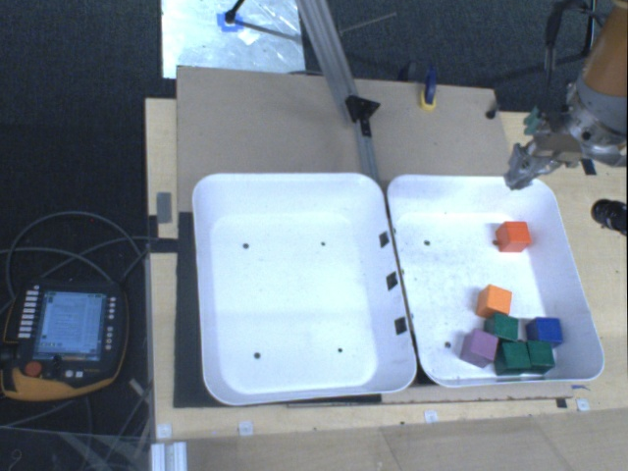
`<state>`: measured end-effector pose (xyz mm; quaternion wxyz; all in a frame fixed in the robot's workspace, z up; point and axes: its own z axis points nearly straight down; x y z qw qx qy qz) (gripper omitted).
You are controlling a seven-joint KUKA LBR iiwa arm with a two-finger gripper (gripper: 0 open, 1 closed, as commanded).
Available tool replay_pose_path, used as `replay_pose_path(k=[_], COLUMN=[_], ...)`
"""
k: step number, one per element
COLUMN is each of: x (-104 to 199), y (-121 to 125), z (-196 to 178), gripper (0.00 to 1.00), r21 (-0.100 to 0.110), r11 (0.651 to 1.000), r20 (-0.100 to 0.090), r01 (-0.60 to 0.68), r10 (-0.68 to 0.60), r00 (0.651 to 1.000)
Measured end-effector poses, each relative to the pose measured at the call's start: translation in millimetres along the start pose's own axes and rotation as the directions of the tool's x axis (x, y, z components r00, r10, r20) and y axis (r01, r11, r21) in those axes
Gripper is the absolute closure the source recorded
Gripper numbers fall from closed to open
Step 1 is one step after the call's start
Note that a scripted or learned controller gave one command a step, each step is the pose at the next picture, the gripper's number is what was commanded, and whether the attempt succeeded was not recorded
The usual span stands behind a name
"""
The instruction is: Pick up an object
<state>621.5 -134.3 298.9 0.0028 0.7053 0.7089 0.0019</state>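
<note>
In the right bin [442, 214] an orange-red block [511, 235] lies alone near the far right side. Closer to the front right corner sit an orange block [494, 300], a purple block [480, 346], a blue block [545, 331] and green blocks [512, 355], packed together. My gripper [520, 172] hangs over the bin's far right rim, above and behind the orange-red block, with nothing visibly held. Its tip is small and dark here.
The left bin [290, 283] lies beside the right one, split by a wall with black clips [392, 280]. A slanted metal pole [334, 47] crosses the board behind the bins. A teach pendant [67, 337] rests at the far left.
</note>
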Motion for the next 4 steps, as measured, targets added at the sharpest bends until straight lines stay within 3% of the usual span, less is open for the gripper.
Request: replay_pose_path(k=[4], x=[209], y=[3], z=[60], gripper=[1.00], r21=[0.008], r11=[1.000], r20=[-0.003], r01=[0.005], r10=[-0.005], r00=[1.000])
